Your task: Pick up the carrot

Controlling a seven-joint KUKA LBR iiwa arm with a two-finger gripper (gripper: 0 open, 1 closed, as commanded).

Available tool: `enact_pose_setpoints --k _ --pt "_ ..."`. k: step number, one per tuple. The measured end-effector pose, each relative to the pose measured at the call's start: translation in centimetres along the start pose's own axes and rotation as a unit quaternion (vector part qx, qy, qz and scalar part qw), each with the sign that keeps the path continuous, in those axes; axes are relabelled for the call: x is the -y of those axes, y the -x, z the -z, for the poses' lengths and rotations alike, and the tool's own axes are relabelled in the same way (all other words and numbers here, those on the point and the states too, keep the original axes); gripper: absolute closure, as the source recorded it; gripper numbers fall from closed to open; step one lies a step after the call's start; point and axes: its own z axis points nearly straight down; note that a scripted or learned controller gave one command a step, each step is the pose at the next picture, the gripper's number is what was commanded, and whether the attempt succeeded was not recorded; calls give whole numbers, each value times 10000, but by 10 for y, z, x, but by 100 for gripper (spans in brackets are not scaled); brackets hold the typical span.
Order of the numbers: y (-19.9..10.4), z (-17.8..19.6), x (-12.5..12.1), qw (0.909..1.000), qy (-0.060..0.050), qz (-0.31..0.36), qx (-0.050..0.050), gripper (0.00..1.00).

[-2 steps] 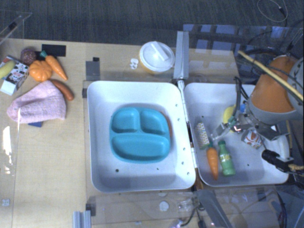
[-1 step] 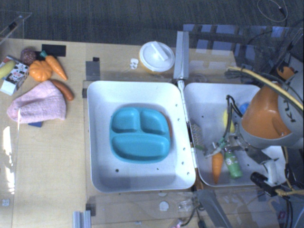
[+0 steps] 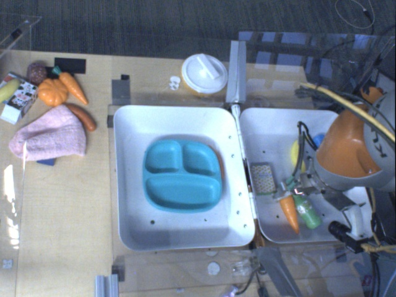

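The gripper (image 3: 296, 192) sits low in the right bin (image 3: 272, 138), just above the carrot's (image 3: 289, 212) thick end; whether it grips is unclear. The carrot is a short orange cone, tapering toward the bin's near edge, lying beside a green bottle (image 3: 307, 214), near a sponge (image 3: 263, 178).

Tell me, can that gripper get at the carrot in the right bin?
Probably yes: the gripper is right above the carrot, nothing covering it, though a green bottle lies close alongside.
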Motion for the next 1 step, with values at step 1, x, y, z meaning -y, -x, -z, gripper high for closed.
enact_pose_setpoints --k 1 --pt "-25 82 -40 9998 -108 -179 -46 100"
